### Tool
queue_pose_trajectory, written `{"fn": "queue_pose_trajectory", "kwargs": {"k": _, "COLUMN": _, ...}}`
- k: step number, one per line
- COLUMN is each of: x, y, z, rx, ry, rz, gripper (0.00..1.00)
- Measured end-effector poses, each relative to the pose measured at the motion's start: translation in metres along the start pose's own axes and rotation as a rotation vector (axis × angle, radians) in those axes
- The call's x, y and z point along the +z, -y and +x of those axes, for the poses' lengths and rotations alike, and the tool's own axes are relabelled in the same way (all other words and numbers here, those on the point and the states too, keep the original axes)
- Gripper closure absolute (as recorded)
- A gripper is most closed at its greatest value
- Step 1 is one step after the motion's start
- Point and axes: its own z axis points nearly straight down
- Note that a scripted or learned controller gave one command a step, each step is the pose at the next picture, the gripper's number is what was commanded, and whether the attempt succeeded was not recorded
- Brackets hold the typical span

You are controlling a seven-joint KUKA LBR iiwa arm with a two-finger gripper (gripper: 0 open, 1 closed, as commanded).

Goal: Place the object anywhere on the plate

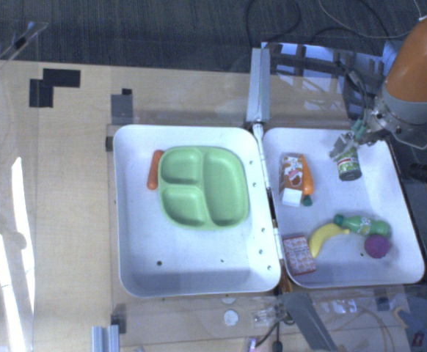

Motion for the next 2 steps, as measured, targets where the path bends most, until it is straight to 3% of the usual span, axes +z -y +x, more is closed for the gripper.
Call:
{"fn": "queue_pose_trajectory", "kwargs": {"k": 1, "x": -0.063, "y": -0.052, "z": 0.045, "rx": -0.051, "ry": 0.000, "rz": -0.002, "gripper": 1.00}}
{"fn": "queue_pose_trajectory", "kwargs": {"k": 2, "x": -0.033, "y": -0.058, "z": 0.149, "rx": -0.094, "ry": -0.004, "rz": 0.004, "gripper": 1.00}}
